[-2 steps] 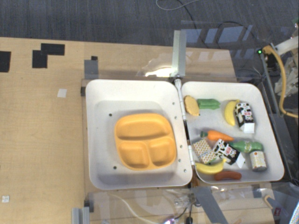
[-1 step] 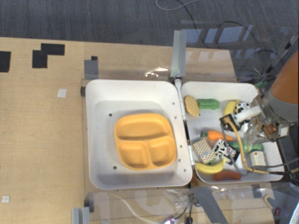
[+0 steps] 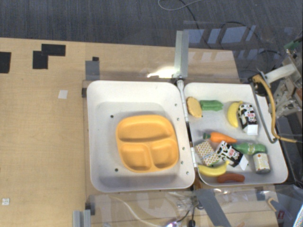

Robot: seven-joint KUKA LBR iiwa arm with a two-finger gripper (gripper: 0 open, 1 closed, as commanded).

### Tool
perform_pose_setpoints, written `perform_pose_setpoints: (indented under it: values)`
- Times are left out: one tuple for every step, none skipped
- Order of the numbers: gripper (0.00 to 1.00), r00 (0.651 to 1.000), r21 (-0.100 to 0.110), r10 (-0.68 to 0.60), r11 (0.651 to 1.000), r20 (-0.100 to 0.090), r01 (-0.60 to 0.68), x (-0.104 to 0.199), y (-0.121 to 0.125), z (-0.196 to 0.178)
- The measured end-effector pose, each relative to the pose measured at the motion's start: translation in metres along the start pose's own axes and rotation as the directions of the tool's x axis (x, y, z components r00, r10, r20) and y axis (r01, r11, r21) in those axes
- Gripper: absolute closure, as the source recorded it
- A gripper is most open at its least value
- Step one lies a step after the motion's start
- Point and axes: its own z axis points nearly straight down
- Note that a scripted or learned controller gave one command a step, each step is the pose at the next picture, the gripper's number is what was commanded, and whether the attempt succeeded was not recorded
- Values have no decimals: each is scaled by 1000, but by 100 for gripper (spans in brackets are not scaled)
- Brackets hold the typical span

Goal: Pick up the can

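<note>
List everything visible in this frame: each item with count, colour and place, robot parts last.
Bins: two, white, side by side on the bench.
Divided tray: one, yellow-orange, in the left bin.
Can: one, pale with a red band, right bin, near right corner.
Bananas: two, yellow, right bin; the other at the near edge.
Carrot: one, orange, right bin centre.
Milk cartons: two, black-and-white, right bin; the second near the middle.
Sausage: one, red-brown, near edge.
Robot arm: one, grey, at the right edge.
</note>
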Motion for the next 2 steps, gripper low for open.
perform_pose_setpoints:
  values:
    - [100, 999, -1, 33, 999, 0, -33, 39, 54, -33]
    - [100, 999, 0, 35, 999, 0, -35, -35, 27, -50]
